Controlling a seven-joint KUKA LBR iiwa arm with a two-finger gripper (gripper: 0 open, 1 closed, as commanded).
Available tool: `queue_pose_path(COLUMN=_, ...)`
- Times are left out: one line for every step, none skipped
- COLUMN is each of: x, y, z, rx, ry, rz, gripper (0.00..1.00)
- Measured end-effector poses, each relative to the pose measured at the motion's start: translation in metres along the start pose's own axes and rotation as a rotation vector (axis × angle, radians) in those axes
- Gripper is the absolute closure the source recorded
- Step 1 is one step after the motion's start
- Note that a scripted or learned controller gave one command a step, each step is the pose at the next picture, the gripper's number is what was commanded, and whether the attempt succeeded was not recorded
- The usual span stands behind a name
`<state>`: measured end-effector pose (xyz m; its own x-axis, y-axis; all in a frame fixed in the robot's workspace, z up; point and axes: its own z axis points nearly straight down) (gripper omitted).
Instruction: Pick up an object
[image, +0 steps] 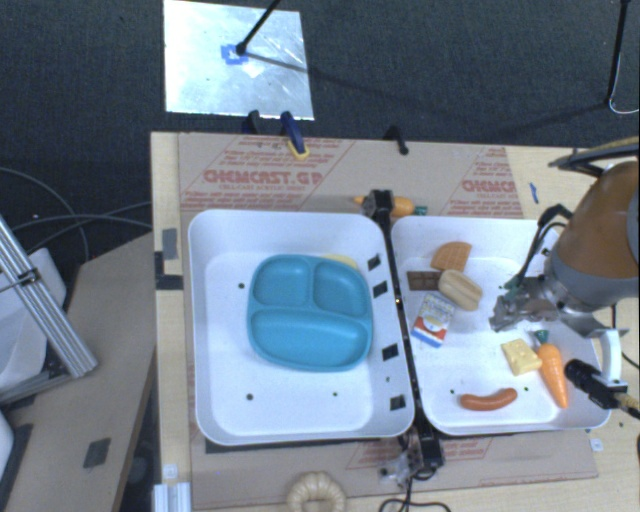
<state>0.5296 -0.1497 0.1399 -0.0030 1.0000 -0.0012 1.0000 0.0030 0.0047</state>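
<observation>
A dark blue-grey carpet (90, 90) was seen around the bench (420, 165), which was covered with printed brown cardboard. A shiny metal sheet (238, 60) was laid on the floor beyond the bench's far edge. Black cables (60, 215) were trailed over the carpet at the left, near an aluminium frame (40, 310).

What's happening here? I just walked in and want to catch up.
A robot arm reaches in from the right over the right bin, with its gripper low among toy foods: a bread roll, cheese wedge, carrot, sausage and small carton. Nothing is visibly held. The left bin has a blue divided plate.
</observation>
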Motion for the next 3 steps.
queue_pose_path(x=-0.004, y=0.000, z=-0.044, rx=-0.001, ry=0.000, rz=-0.001, gripper=1.00)
queue_pose_path(x=-0.004, y=0.002, z=-0.087, rx=-0.002, ry=0.000, rz=-0.001, gripper=1.00)
queue_pose_path(x=0.047, y=0.008, z=-0.077, rx=0.003, ry=0.002, rz=-0.005, gripper=1.00)
